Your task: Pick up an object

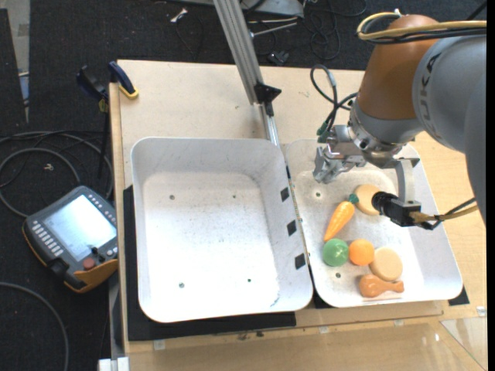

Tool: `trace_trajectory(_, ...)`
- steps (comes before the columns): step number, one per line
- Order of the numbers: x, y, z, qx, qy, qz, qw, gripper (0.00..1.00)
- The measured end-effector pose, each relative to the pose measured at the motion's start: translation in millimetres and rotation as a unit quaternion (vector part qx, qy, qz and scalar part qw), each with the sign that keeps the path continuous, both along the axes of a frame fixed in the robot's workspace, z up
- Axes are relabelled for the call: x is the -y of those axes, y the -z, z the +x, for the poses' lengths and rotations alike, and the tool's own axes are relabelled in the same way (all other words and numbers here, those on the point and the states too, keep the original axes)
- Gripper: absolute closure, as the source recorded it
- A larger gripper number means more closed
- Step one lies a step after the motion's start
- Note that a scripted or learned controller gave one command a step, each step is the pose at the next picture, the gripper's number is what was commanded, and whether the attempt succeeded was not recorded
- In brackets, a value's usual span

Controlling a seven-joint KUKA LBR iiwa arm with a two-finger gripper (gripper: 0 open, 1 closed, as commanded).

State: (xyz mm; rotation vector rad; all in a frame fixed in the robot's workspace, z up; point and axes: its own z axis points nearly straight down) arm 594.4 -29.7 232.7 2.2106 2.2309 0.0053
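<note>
arm point(433, 60): cut off at right edge | right bin point(433, 277): far wall hidden by arm

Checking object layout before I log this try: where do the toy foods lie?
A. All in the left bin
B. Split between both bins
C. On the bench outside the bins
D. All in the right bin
D: the toy carrot, green ball, orange ball and the other toy foods all lie in the right bin, below the gripper.
</note>
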Motion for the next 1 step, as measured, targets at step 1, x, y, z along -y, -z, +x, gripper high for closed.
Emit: trace_trajectory(1,-46.3,-0.7,26.0,0.0,0.001,0.0,1.0,1.0)
